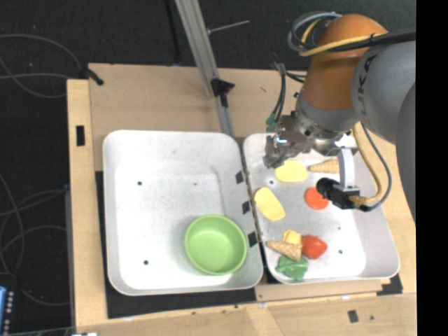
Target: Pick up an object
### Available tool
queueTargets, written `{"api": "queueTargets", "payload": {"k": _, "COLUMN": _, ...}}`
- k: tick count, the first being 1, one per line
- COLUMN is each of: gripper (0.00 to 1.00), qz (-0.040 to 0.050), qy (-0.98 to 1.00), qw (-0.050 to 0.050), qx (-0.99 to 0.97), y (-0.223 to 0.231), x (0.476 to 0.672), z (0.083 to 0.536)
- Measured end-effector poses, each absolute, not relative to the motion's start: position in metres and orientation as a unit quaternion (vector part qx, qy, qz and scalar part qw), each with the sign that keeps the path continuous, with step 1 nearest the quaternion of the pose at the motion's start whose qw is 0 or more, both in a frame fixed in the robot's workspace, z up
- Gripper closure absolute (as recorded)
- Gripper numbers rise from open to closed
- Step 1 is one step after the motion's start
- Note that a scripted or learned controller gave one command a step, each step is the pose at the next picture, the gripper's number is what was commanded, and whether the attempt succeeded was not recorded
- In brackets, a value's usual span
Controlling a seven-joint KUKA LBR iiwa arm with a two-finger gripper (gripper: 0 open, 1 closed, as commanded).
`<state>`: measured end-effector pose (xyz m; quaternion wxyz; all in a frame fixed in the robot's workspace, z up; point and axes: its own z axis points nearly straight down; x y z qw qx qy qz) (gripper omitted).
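The big grey arm (pixel 392 82) leans over the right bin (pixel 374 247), so the step looks like reaching down to pick something. Its gripper (pixel 280 148) hangs low at the bin's back left corner, just beside a pale yellow oval piece (pixel 291 171). It is dark and blurry there, so I cannot tell its state or whether it holds anything. Next it would need to drop straight onto one toy and close on it.

The left bin (pixel 140 187) is smooth white plastic and holds a round green bowl (pixel 215 243). The right bin has small toy foods: another yellow oval (pixel 269 204), a round red-orange ball (pixel 316 199), a red tomato shape (pixel 314 246), a bumpy cone (pixel 284 246), and a green leafy bit (pixel 290 269).
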<state>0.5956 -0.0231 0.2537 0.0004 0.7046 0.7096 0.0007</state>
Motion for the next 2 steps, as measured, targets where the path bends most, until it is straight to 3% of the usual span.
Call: {"api": "queueTargets", "payload": {"k": 2, "gripper": 1.00, "qz": 0.0013, "qy": 0.710, "qw": 0.000, "qx": 0.704, "y": 0.086, "x": 0.600, "z": 0.251}}
